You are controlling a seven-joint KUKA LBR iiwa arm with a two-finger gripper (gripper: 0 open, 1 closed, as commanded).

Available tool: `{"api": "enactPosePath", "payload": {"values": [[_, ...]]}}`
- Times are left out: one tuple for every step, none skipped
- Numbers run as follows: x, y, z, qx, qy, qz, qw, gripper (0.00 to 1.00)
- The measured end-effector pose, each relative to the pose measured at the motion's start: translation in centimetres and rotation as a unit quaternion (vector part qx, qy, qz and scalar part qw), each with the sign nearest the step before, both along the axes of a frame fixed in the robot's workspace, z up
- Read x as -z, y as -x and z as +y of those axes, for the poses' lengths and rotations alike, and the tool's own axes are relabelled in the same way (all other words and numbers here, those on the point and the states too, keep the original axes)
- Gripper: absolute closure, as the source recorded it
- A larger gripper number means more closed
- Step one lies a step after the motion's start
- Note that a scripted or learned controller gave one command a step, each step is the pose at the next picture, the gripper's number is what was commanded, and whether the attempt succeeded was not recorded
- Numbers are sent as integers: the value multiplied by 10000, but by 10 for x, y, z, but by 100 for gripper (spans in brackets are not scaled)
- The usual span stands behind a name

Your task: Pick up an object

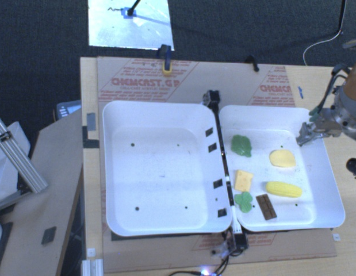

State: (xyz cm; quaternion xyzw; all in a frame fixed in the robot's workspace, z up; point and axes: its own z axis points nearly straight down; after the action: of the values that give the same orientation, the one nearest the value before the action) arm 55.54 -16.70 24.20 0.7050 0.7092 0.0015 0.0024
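**Jaws poised over the right bin's outer rim**

Jaws [305,134] hang at the right edge of the right bin [333,197]; we cannot tell whether they are apart or together, and we see nothing between them. Well to their left lies the left bin [160,119]. Below and just left of the jaws rest a yellow corn cob [283,189] and a pale yellow round piece [282,158]. Farther left sit a green leafy piece [241,145], a yellow cheese wedge [243,180], a brown bar [266,206] and a small green piece [244,200].
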Motion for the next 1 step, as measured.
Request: {"api": "enactPosePath", "payload": {"values": [[-22, -27, 25, -8, -5, 1, 10000, 100]]}}
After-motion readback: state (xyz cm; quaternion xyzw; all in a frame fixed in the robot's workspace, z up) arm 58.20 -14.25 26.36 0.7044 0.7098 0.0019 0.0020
